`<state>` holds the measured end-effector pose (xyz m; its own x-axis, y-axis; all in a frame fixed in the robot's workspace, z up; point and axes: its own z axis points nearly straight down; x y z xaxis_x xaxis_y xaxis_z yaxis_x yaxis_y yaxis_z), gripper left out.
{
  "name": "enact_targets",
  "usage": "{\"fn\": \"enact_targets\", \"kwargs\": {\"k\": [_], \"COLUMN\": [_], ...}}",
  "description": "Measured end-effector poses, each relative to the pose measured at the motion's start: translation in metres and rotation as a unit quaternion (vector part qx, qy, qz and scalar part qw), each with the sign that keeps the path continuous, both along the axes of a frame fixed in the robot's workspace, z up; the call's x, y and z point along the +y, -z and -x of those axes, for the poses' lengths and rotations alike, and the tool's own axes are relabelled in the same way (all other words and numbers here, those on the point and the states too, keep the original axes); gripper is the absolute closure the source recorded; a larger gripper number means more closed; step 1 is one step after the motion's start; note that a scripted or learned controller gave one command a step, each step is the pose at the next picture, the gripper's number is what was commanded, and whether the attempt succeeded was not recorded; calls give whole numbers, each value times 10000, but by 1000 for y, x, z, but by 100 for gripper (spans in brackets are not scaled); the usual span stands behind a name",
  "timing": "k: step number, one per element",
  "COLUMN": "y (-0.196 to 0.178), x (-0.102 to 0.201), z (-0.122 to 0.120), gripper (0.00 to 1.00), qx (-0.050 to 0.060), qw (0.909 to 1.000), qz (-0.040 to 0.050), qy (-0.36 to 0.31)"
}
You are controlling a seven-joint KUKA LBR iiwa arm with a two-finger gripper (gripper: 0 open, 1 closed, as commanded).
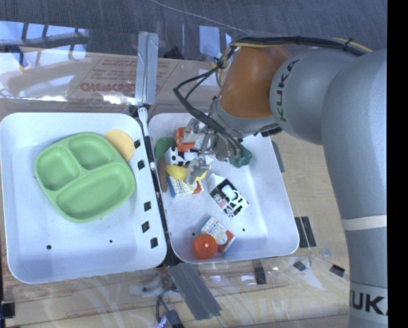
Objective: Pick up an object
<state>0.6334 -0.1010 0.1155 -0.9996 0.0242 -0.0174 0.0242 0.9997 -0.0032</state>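
Observation:
My gripper (202,157) hangs low over the upper middle of the right bin (272,217), in a cluster of small toys. Right under and beside it lie a black-and-white cow figure (178,158), a yellow piece (176,172) and a striped carton (185,186). An orange-and-white item (185,138) and a green item (165,145) sit just left of the wrist. A dark green piece (242,158) lies to its right. I see nothing clearly lifted between the fingers.
A black-and-white patterned box (229,198) lies mid-bin. A red ball (204,247) and a small carton (217,231) sit near the front wall. The left bin (26,251) holds a green divided plate (85,175) and a yellow object (121,142).

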Motion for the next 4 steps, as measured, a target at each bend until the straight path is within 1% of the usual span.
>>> {"fn": "enact_targets", "kwargs": {"k": [1, 2, 3, 4], "y": [-11, -20, -1, -1], "x": [1, -40, -6, 1], "z": [35, 42, 21, 7], "gripper": [0, 0, 0, 0], "qx": [67, 75, -51, -75], "qw": [9987, 9993, 9980, 9986], "qz": [-11, -8, 17, 28], "qy": [-512, -373, 627, 524]}}
